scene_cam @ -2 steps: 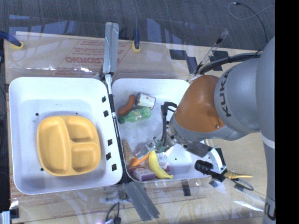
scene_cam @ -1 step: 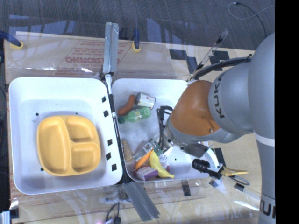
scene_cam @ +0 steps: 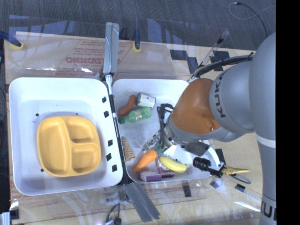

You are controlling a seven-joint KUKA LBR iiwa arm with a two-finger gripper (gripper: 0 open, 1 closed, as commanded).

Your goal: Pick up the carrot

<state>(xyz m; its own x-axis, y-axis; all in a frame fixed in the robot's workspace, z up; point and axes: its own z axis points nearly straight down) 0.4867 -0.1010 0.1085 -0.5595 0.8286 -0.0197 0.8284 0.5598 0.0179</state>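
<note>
The carrot [scene_cam: 146, 159] lies near the front wall of the right bin [scene_cam: 180, 84], its long axis slanting from the lower left up to the right, thick end toward the arm. The gripper [scene_cam: 161, 142] hangs just above and to the right of the carrot's upper end, very close to it; whether it is open or closed on anything I cannot tell, since the orange wrist band hides most of it. So the reach is likely a short drop down and to the left from the tool.

Touching or just beside the carrot on its right lies a banana [scene_cam: 173, 164], and below the carrot a small purple item [scene_cam: 151, 176]. To the carrot's left stands a ridged tan piece [scene_cam: 127, 148]. Farther back from the carrot lie a green bottle [scene_cam: 137, 116], a sausage-like brown piece [scene_cam: 127, 106] and a small can [scene_cam: 146, 100].

Well to the carrot's left, the left bin [scene_cam: 18, 125] holds a yellow divided tray [scene_cam: 69, 145].
</note>
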